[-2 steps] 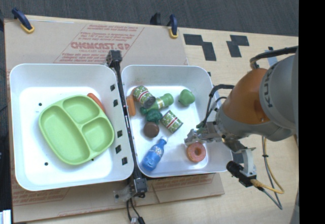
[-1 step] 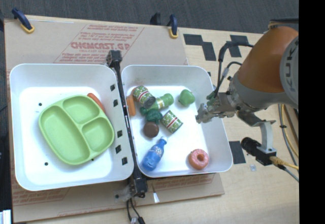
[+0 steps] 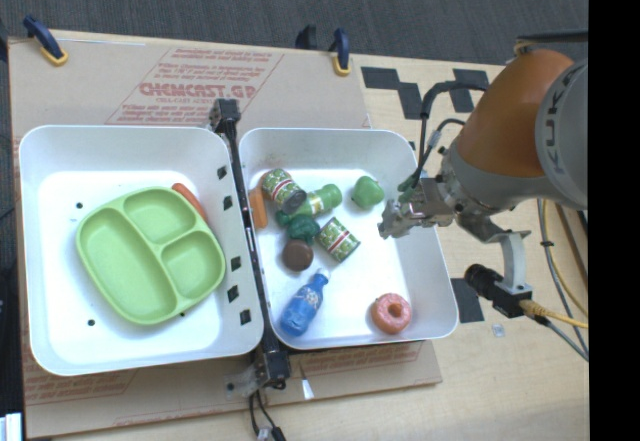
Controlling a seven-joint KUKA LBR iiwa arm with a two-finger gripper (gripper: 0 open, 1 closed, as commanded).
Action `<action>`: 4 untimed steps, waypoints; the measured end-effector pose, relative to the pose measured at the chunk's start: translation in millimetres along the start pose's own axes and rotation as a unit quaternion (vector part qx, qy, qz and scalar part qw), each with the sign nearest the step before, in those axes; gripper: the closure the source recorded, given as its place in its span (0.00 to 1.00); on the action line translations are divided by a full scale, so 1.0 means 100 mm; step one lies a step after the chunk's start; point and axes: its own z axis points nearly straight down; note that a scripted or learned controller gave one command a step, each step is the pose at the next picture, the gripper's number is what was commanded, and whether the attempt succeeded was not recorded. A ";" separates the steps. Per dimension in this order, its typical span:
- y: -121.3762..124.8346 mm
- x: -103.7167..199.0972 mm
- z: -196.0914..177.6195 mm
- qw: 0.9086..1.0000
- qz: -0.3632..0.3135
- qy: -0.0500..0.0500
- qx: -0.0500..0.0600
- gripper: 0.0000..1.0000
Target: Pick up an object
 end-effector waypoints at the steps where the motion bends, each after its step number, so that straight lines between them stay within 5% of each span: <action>1: 0.41 -0.04 0.30 1.000 0.000 0.000 0.000 1.00; 2: 0.41 -0.04 0.29 1.000 0.000 0.000 0.000 0.00; 3: 0.03 -0.05 0.40 1.000 0.001 0.000 0.001 0.00; 4: 0.23 -0.45 1.22 1.000 0.001 0.001 -0.008 0.00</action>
